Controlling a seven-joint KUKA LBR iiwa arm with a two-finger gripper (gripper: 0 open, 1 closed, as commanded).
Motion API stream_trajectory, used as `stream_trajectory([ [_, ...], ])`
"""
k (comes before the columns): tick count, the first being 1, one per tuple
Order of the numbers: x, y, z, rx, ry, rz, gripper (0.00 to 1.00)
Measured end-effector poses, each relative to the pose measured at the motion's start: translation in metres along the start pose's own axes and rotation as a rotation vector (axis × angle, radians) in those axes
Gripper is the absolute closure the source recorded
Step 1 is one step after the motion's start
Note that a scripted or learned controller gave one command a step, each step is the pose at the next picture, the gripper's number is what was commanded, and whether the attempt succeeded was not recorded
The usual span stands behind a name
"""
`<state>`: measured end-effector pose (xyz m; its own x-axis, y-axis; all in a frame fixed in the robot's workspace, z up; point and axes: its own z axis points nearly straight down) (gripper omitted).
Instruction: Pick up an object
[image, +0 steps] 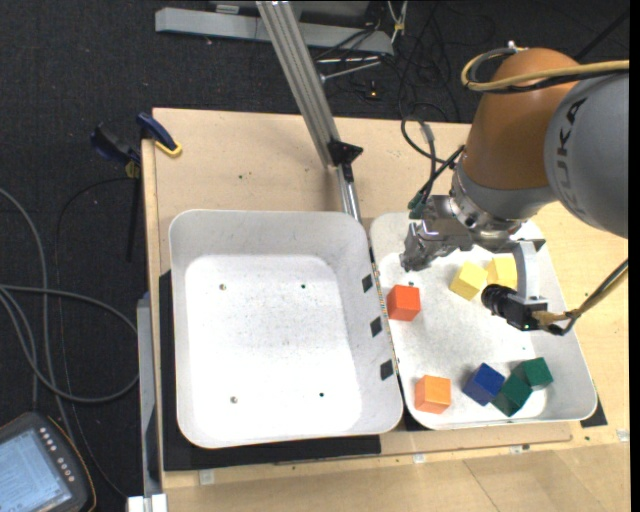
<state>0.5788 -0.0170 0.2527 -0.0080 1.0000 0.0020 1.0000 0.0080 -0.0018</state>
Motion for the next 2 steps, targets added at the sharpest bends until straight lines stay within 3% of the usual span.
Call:
stream_trajectory([
  [2,0.087,-0.064,-0.001,0.001,-0.001,0.0,1.0],
])
